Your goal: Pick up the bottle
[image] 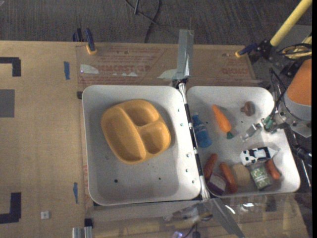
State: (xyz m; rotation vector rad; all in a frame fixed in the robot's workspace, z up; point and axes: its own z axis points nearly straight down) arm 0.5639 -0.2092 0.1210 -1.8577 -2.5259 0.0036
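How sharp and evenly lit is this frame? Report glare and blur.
Camera view: soft overall; white left bin bright but not blown out; blue bottle legible, its edges fuzzy; gripper small and blurred; the clear sheet at the bench's front edge catches glare.

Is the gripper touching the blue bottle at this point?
Apart. The camera view shows the gripper over the middle of the right bin, with bare white floor and the carrot between it and the blue bottle.

arm [303, 90]: cut off by the right edge
gripper [252, 131]: finger gap too small to tell
green packet [260, 175]: label unreadable
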